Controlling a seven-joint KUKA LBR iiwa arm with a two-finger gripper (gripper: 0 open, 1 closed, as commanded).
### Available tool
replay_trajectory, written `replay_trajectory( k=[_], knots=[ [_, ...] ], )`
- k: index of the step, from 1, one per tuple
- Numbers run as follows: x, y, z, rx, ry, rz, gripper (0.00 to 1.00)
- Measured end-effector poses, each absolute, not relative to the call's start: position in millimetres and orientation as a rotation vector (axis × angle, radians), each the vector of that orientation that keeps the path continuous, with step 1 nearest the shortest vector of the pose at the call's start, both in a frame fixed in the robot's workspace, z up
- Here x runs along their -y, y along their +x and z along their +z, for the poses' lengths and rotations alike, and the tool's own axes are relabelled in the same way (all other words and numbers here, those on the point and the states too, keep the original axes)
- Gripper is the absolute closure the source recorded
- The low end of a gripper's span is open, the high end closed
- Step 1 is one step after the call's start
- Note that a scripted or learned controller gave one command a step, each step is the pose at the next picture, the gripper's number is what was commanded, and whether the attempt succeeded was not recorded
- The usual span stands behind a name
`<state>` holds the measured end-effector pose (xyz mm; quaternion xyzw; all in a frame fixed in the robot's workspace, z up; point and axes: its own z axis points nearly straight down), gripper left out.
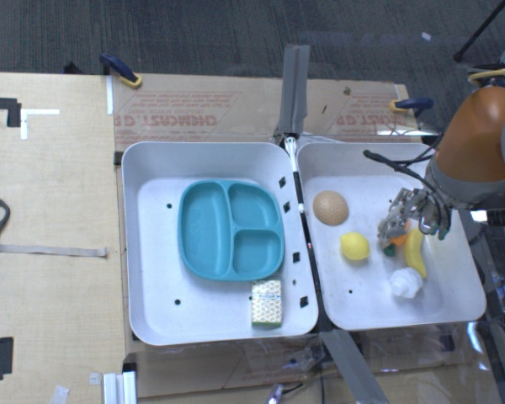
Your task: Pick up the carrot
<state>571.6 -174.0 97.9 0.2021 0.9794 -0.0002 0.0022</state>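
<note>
Camera view: carrot (395, 242) mostly hidden.

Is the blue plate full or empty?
Empty. The blue plate lies flat in the left bin, and all three of its sections show bare blue. The sponge sits beside it, not on it.
</note>
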Motion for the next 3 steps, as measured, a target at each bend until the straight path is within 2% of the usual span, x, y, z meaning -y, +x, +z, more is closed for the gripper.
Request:
replay_trajectory(
  k=[1,2,3],
  knots=[
    [102.8,610.1,168.6,-3.01,0.885,0.0,1.0],
    [150.7,617.2,106.6,-3.08,0.601,0.0,1.0],
    [208.0,538.1,93.3,-2.95,1.071,0.0,1.0]
  ],
)
